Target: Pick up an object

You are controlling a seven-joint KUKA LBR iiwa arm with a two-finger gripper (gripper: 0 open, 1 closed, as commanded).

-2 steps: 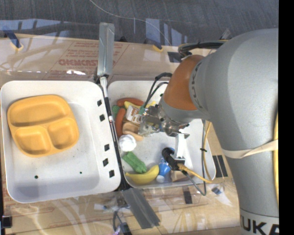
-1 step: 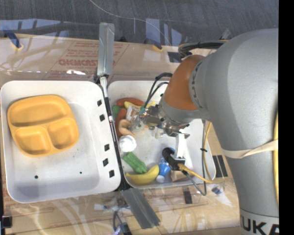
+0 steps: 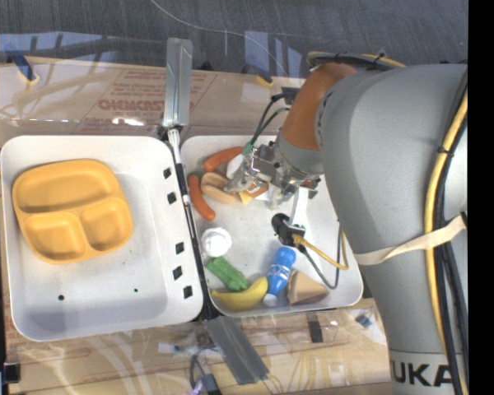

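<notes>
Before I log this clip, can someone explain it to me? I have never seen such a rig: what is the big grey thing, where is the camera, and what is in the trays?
The big grey shape with the orange band is a robot arm, reaching in from the right. One fixed camera looks down at a slant on two shallow white bins. The left bin holds a yellow plastic plate with three compartments. The right bin holds toy food: an orange carrot, a hot dog bun, a white round lid, a green pepper-like piece, a yellow banana, a blue bottle and a tan wedge. The arm's gripper sits low among the items at the far end; whether it holds anything cannot be made out.
</notes>
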